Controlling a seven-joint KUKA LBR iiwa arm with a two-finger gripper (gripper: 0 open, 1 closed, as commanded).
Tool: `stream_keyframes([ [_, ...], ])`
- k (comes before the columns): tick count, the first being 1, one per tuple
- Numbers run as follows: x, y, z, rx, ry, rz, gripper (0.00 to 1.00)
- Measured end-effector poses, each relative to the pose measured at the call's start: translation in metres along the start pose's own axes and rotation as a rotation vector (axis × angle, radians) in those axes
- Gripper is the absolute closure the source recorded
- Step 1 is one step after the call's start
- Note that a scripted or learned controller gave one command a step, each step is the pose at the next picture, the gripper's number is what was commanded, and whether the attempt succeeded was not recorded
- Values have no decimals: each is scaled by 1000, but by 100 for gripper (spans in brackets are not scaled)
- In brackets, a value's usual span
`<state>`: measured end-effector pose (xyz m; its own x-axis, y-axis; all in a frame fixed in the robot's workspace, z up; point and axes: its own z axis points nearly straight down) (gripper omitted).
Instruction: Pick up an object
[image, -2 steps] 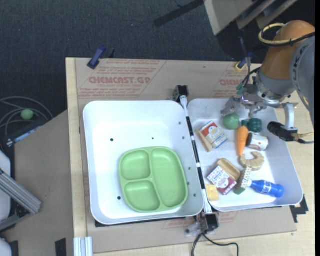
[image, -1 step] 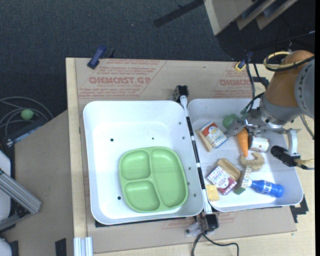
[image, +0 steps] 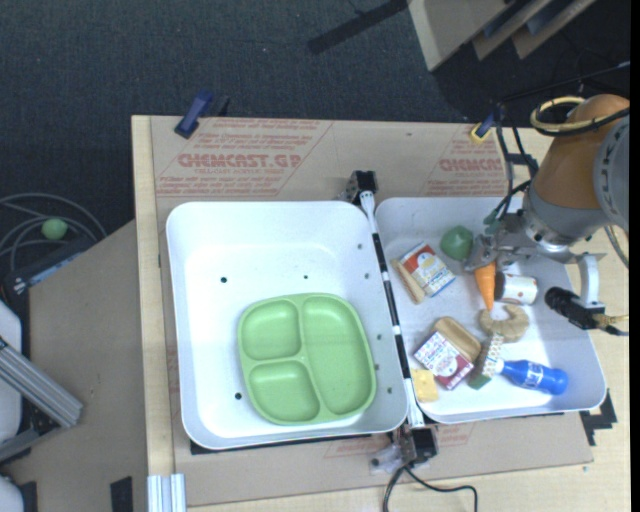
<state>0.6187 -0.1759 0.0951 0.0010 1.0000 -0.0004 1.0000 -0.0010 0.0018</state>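
My gripper (image: 497, 253) is low over the back of the right bin (image: 590, 372), reaching in from the right under the orange wrist band. Just below it lies an orange carrot (image: 486, 287), with its top end right at the gripper. A round green item (image: 457, 242) sits to the gripper's left, and a small white cylinder (image: 519, 290) is beside the carrot. I cannot make out whether anything is gripped.
The right bin also holds a red-and-white box (image: 425, 270), a tan ring (image: 503, 320), a wooden block (image: 455, 333), a pink packet (image: 443, 358), a yellow piece (image: 425, 385) and a blue bottle (image: 533, 376). A green divided plate (image: 303, 358) lies in the left bin (image: 200, 300).
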Motion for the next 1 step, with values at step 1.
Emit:
stream_keyframes([
  [1,68,-9,0,3,2,-2,100],
])
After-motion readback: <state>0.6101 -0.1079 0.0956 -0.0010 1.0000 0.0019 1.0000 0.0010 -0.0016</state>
